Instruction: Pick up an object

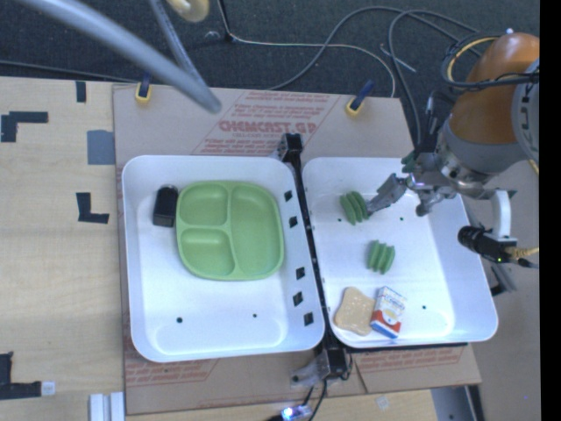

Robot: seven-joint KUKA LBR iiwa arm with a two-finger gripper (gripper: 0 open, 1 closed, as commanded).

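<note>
The arm [491,103] reaches in from the right over the right bin [438,261]. Its gripper [375,202] slants down toward the upper green ridged piece [353,207], one finger [386,196] ending just beside it; whether anything is gripped, or how wide the tool stands, I cannot tell (the tip is too small and blurred). A second green ridged piece [380,256] lies lower in the same bin. Near the front edge a tan biscuit [353,311] touches a small red, white and blue carton [387,313]. The left bin [149,305] bears a green divided plate [230,231] with a black block [165,206] at its left side.
</note>
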